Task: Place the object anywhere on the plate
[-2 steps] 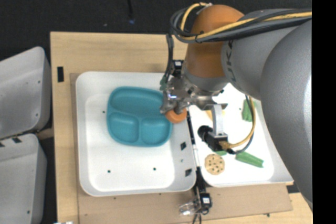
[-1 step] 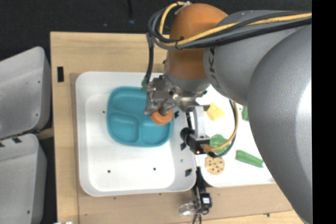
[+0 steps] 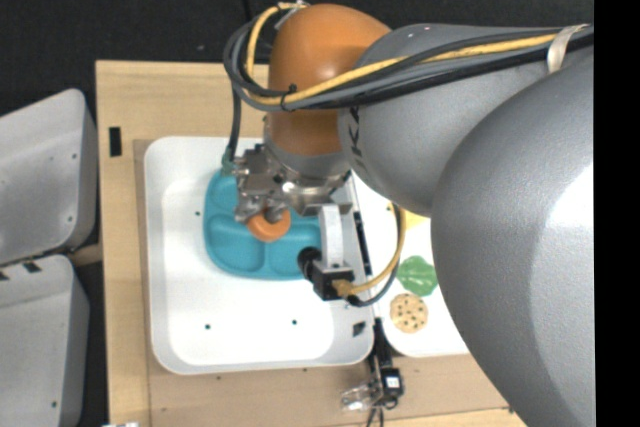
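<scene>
In the camera view, two shallow white bins are seen side by side on a wooden bench (image 3: 120,215). The left bin (image 3: 180,315) is seen almost whole, while the right bin (image 3: 440,340) is covered for the most part by the grey arm (image 3: 500,165), which reaches in from the right. The orange band (image 3: 315,75) of the arm is placed above the far part of the left bin.

A teal plate (image 3: 225,225) with compartments lies in the far half of the left bin, nearer to its right wall than to its left wall. The gripper (image 3: 268,215) is held low over the middle of this plate. A small orange object (image 3: 266,227) is seen directly under the gripper, over the plate. Whether the fingers are open or closed around it cannot be told, because the wrist hides them from above. It also cannot be told if the object already rests on the plate.

In the near left corner of the right bin, a green piece (image 3: 417,273) and a round cookie (image 3: 408,313) are lying close to each other.
</scene>
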Tool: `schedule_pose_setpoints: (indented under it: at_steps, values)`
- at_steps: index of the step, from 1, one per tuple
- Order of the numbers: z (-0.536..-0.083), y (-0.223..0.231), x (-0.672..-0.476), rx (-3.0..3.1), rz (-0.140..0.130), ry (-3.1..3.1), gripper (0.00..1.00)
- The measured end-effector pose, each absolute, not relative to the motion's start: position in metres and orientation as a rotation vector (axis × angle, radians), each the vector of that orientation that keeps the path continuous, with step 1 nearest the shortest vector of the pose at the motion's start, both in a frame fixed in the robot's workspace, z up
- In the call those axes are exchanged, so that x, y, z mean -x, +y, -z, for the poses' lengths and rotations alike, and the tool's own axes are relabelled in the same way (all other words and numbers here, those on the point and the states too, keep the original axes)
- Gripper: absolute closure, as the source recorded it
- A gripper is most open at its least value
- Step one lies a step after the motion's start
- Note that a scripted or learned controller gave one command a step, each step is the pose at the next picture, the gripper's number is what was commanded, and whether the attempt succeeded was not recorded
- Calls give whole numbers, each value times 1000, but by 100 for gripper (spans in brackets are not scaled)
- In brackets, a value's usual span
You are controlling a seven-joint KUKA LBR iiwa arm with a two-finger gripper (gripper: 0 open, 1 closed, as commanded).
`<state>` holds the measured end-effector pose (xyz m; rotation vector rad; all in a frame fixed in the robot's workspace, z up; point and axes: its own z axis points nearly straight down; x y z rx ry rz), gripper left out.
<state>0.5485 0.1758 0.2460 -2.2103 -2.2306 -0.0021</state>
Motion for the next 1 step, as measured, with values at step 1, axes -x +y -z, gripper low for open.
schedule_pose_setpoints:
  at_steps: [1]
  values:
    - [-246, 172, -549, 2217, -1, -2224, 0]
